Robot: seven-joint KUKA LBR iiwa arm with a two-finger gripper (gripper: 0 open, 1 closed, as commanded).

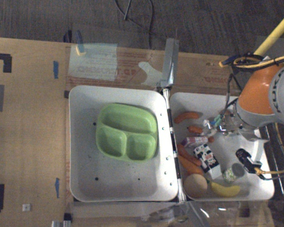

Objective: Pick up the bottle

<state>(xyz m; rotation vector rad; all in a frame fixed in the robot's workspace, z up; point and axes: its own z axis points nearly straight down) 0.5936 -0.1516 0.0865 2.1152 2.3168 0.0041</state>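
Reaching in from the right, the grey arm with the orange band [263, 96] hangs over the right white bin [262, 190], and its two-finger gripper [217, 124] sits low among the clutter near the bin's upper middle. Whether it is spread or pinching anything cannot be told; the tips blur into small items there. The small black-and-white patterned bottle [206, 157] lies tilted at the bin's centre, partly crowded by orange carrot-like pieces [189, 159]. A green divided plastic tray [127, 132] rests in the left white bin [81, 169].
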